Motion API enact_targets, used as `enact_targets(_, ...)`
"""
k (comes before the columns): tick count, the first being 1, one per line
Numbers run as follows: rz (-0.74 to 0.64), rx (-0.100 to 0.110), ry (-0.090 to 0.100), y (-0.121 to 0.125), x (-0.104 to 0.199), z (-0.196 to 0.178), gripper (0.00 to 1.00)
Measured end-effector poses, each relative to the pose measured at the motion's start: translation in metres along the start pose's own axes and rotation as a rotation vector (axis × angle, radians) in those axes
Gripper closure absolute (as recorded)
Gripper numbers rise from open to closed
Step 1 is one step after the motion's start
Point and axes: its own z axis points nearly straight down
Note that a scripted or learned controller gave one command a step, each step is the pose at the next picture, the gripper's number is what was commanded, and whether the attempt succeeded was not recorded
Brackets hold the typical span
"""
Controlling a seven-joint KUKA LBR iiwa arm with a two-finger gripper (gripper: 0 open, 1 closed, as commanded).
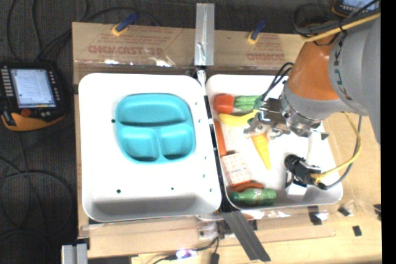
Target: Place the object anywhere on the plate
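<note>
A teal divided plate (154, 127) lies in the left white bin (99, 195). My gripper (262, 123) hangs low in the right bin (331, 191), just above the upper end of a yellow cone-shaped toy (263, 150) and beside a yellow banana (237, 120). The wrist hides what lies directly under the gripper. An orange carrot with a green top (234, 102) rests just behind the banana.
The right bin also holds an orange strip (220, 138) along its left wall, a pink checkered box (236, 169), a red piece (249, 185) and a green cucumber (255, 196) at the front. A black cable plug (299, 169) dangles by the arm.
</note>
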Motion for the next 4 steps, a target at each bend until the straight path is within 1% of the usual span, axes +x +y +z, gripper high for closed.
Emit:
enact_targets(1, 0.136, 0.000, 0.000, 0.042, 0.095, 0.017, 1.00)
enact_targets(2, 0.255, -0.001, -0.002, 0.052, 0.109, 0.004, 1.00)
enact_targets(3, 0.175, -0.001, -0.002, 0.038, 0.176, 0.016, 1.00)
enact_targets(4, 0.172, 0.003, -0.009, 0.037, 0.175, 0.010, 1.00)
